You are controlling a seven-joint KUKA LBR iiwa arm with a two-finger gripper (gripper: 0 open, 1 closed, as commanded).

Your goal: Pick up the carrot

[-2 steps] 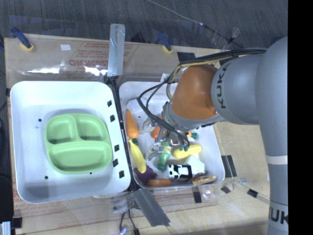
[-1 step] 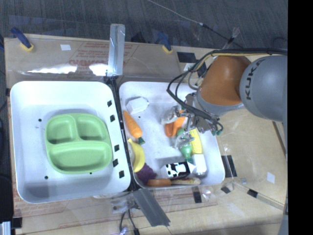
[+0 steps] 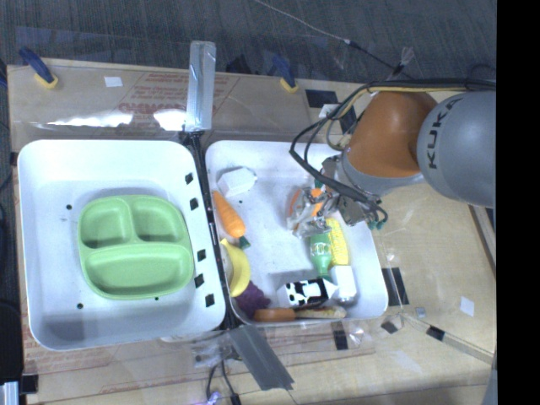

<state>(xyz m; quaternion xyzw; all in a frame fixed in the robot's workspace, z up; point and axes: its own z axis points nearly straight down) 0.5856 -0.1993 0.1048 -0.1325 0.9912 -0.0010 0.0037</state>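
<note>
Camera view, looking down at a slant. Two white bins side by side on the bench. Left bin (image 3: pixel 34 226) holds a green divided plate (image 3: pixel 133 245), lying flat near its middle. Right bin (image 3: pixel 270 154) is crowded. The carrot (image 3: pixel 229 214) lies against the bin's left wall, orange body angled, leafy end toward the near side, just above a banana (image 3: pixel 237 266). Near the banana's lower end, a small purple item (image 3: pixel 256 294). A white crumpled object (image 3: pixel 237 180) sits at the far left of this bin. Along the near wall: a long orange-brown piece (image 3: pixel 291 314), a black-and-white cow toy (image 3: pixel 307 293) and a white block (image 3: pixel 344 283). A green bottle (image 3: pixel 321 251) and a corn cob (image 3: pixel 337 240) lie right of centre. The arm (image 3: pixel 439 146) reaches in from the right; the gripper (image 3: pixel 309 212) hangs over the bin's middle right, well apart from the carrot. Cannot tell whether it is spread or closed; nothing visibly held.
</note>
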